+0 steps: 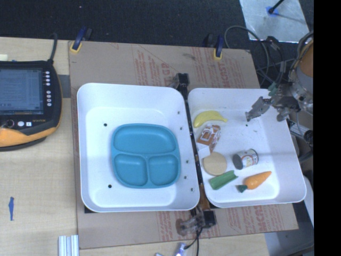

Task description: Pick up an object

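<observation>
Camera view, carrot (pixel 256 180) long axis roughly left-right, tip right, tool (pixel 265 110) apparently spread wide.

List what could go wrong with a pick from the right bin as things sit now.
1. The round cookie, green vegetable, can and carrot lie crowded; closing on one may nudge a neighbour.
2. The can lies on its side, so it may roll away.
3. The gripper hovers near the bin's far right corner, apart from every item.

Banana (pixel 209 117), packet (pixel 209 135), cookie (pixel 215 164), can (pixel 245 158), carrot (pixel 256 180), green veg (pixel 222 180) in rt bin (pixel 277 143).
</observation>
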`<action>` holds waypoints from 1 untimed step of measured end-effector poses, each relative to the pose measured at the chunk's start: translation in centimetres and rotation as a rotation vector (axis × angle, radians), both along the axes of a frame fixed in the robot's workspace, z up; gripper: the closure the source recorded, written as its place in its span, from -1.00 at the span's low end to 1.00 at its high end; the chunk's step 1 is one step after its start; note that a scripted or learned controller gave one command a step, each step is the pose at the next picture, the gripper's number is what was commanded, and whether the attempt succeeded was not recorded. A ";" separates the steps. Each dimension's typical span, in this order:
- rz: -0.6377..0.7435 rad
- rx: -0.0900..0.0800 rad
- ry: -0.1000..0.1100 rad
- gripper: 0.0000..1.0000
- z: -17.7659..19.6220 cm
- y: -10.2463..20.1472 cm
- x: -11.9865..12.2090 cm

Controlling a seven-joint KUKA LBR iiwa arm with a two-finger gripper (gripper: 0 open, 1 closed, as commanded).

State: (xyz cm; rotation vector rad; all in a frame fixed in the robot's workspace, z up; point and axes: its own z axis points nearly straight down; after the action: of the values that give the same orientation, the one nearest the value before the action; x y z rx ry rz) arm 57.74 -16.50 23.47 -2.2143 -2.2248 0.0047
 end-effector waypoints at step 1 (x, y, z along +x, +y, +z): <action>0.001 -0.002 -0.002 -1.00 -14.4 0.3 -4.2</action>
State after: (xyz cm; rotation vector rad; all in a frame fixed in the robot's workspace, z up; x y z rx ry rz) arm 53.59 -16.20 9.10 -2.2150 -2.2279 0.0050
